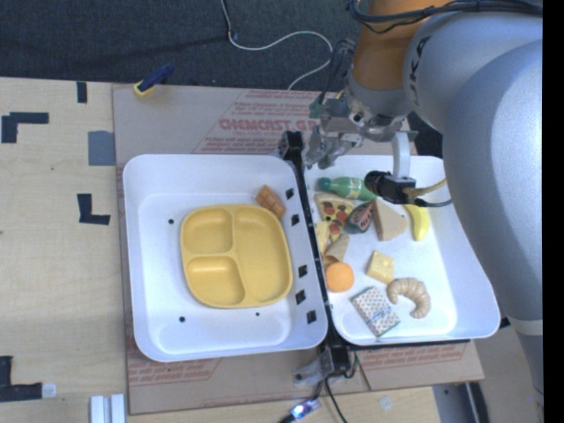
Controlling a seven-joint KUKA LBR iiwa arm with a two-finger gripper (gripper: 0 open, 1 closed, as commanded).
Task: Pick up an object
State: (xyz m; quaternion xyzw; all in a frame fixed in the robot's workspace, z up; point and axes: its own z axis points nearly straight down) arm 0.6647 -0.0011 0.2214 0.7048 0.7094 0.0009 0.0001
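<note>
Camera view shows me the gripper [328, 148] over the far edge of the right bin [467, 302]; I cannot tell its state. The green bottle [345, 186] lies just below it toward the near side, long axis across the bin.

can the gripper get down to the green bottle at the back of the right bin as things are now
Probably yes. The gripper hangs just behind the green bottle, whose top is uncovered; the pizza slice crowds its near side.
</note>
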